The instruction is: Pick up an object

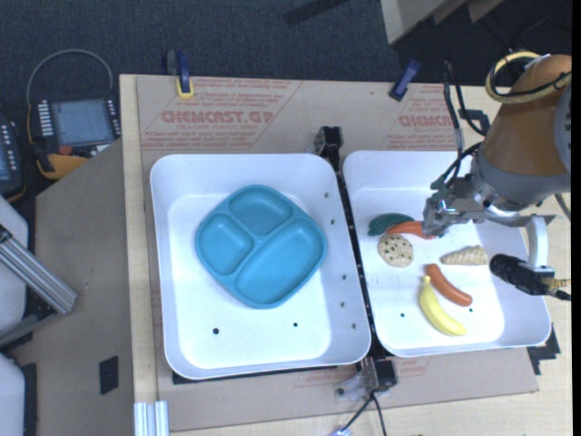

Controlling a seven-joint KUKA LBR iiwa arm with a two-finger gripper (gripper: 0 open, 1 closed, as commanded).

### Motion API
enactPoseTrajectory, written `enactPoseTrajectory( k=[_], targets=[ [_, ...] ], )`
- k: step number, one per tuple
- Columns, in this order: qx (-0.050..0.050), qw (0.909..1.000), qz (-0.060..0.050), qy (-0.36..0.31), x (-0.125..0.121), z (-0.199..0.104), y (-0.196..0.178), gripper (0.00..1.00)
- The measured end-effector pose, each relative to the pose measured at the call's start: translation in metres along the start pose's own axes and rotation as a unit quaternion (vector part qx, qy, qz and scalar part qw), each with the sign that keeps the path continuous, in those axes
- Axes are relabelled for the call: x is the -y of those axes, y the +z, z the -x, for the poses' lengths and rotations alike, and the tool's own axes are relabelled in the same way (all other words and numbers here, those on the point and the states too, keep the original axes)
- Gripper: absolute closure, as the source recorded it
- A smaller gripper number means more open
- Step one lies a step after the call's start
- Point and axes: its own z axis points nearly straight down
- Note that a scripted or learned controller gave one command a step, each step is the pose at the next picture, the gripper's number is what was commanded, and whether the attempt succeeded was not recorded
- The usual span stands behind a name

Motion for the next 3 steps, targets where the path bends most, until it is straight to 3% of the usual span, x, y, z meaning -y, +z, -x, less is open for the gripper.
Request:
enactPoseTrajectory(
  k=[1, 3],
  targets=[
    [0.0, 1.0, 0.0, 0.0, -0.002, 0.0, -0.042, 1.0],
    [-0.002, 1.0, -0.003, -0.003, -0.016, -0.109, -0.029, 1.0]
  ],
)
